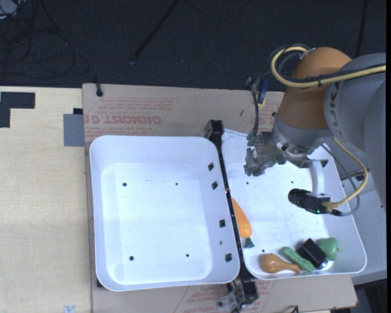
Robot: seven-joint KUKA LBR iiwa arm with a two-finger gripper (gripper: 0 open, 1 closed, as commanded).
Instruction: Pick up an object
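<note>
Toys lay well below the pincer.
Orange carrot, tan gourd, green piece sat apart; pincer's opening couldn't be told.

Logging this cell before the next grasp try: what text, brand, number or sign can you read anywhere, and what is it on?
"GENCRAFT": my best reading of the red print, seen upside down, on the cardboard sheet behind the bins.
More red print on the cardboard's front edge: too cut off to read.
</note>
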